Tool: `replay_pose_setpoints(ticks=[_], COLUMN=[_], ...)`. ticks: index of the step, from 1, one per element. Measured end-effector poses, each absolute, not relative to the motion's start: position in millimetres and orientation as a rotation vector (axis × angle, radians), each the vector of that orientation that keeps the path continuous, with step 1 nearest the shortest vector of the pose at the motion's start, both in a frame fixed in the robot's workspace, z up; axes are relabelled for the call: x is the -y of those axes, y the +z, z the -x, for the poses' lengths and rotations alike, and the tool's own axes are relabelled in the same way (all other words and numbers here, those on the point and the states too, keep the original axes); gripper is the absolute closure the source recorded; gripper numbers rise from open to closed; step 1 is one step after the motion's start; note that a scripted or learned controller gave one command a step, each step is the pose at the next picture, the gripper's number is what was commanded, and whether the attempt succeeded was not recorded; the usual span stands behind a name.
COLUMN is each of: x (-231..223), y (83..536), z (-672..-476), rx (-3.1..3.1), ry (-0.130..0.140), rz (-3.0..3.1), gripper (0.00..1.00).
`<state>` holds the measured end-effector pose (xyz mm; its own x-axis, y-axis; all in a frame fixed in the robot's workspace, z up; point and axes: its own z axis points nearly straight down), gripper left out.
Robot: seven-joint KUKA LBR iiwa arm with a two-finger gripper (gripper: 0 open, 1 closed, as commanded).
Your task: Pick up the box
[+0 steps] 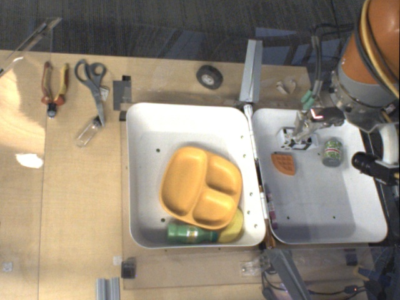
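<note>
Single-arm pick, approach phase. The gripper (296, 140) hangs low over the far part of the right bin (325, 237). Whether it is apart or together cannot be told from this slant, and nothing is seen held in it.

The box (284, 163), taken here to be the small flat orange item on the bin floor, lies just beside the gripper, a little toward the view's lower left of it and apart from it. A green can (332, 152) stands on the gripper's other side, near but not touching. The divided yellow tray (201, 186) sits well away from the gripper, in the left bin (144, 167) across the dividing wall.

Step in hand, as judged: centring over the box before the descent. To do it well, the gripper should shift the short way toward the box until it stands directly above it. It should then open wider than the box's narrower span and go down almost to the bin floor, since so flat an item offers little side to grip. A closure begun too high is likely to slip off the top edge. The approach should stay clear of the can.
</note>
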<state>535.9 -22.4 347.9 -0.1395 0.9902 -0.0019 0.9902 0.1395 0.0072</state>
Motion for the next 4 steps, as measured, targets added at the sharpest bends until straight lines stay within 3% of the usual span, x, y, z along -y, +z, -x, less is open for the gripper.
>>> replay_pose_setpoints(ticks=[1, 2, 3, 4], x=[42.4, 24.8, 102.8, 78.9], y=[225.4, 230.6, 289.0, 248.7], z=[-530.5, -487.9, -488.4, -488.2], rx=[-2.43, -1.695, -1.809, -1.802], ry=[0.004, 0.003, 0.006, 0.004], rz=[-1.986, -2.645, -2.564, -2.57], gripper=[1.0, 1.0, 1.0, 1.0])
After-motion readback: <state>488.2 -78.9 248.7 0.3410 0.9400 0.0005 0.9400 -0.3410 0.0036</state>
